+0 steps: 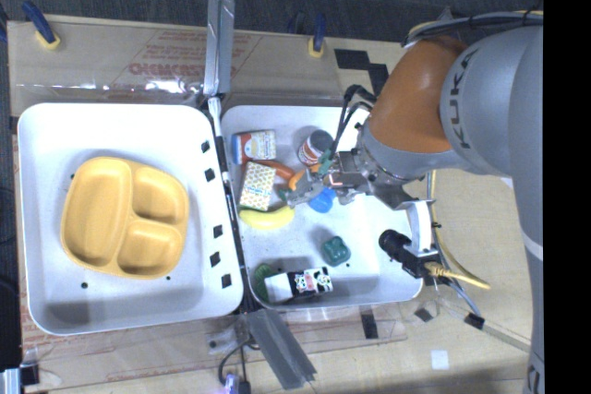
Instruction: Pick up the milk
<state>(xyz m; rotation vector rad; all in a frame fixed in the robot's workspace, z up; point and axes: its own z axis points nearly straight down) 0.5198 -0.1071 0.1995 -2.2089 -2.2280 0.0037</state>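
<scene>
Two white bins sat side by side on the bench. The left bin carried one yellow divided tray, roughly centred, nearer the bin's left wall.

The right bin was cluttered. The milk, a small carton with black-and-white cow print, lay on its side against the bin's near edge, around the middle of that edge. A dark green item sat just beside it toward the near-left corner, touching or almost touching; I could not tell which. A teal item lay a bit further in from the milk, apart from it.

The gripper hovered over the middle of the right bin, well apart from the milk, with the arm coming in over the bin's right wall. Whether it was open or closed could not be told, and nothing was seen held in it. It was right by a blue item and an orange carrot-like piece; contact was unclear.

Along the bin's left wall lay a small orange-and-white box near the far-left corner, then a patterned packet below it, then a yellow banana. A can stood upright near the far edge, just beside the gripper's upper side.
</scene>
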